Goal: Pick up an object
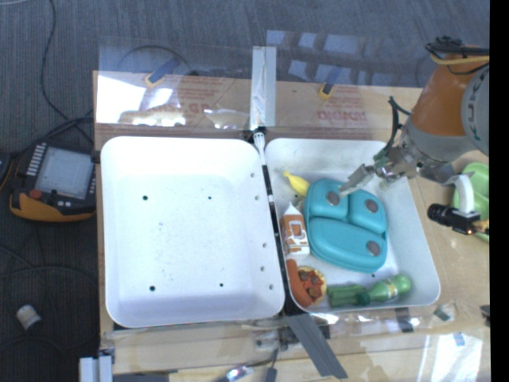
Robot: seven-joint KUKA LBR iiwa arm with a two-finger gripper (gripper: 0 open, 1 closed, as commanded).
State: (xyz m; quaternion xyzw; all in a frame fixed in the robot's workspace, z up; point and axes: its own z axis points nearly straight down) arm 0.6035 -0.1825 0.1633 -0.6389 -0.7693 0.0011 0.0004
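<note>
Teal block (347, 224), big and lumpy, sits in the middle of the right bin (424, 255), and it is the largest thing in there. It looks like three rounded lobes joined together, each with a small dark dot on top, smooth and plastic-looking. Its long axis runs on a slant, from the upper left near the bin's divider down toward the lower right. My tool (358, 177) comes in from the right, tip low over the block's upper lobe; at this angle I cannot tell whether it touches, nor how the tool is set. My arm is cut off at the frame's right side, only the orange band (440, 102) and grey wrist showing. The block hides part of what lies beside it: a yellow piece (296, 183) pokes out at its upper left, an orange-and-white packet (295, 234) lies along its left edge, and a green bottle (371, 291) lies flat just below it. The left bin (119, 237) sits alongside on the desk (421, 100).
</note>
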